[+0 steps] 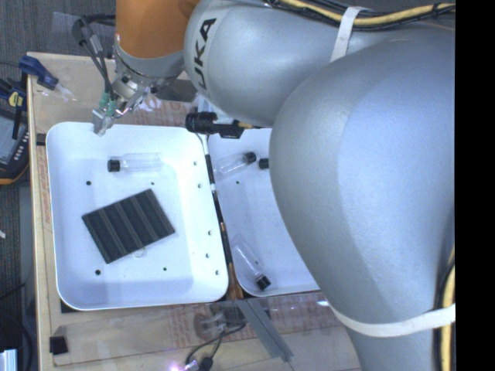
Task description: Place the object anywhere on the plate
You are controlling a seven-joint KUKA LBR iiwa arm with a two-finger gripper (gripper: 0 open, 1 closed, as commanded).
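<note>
Gripper (104, 116) hangs over the far left corner of the left shallow white bin (62, 284), just above its rim, at the end of the grey arm with the orange band (151, 22). Whether it is spread or closed I cannot tell at this slant, and nothing shows clamped in it.

Nearest loose thing is the clear plastic vial with a black cap (135, 162), lying on its side in the far part of that bin. It sits to the right of the gripper and a little nearer the camera, fairly close but apart. Its long axis runs left to right, with the black cap at the left end, the end closest to the gripper. The body is see-through and faint against the white floor, so its outline is probably easy to misjudge.

Nearer in the same bin lies the dark ribbed rectangular plate (128, 224), flat and slightly turned, apart from the vial. Judging from this, the vial must travel a short way toward the near side.
</note>
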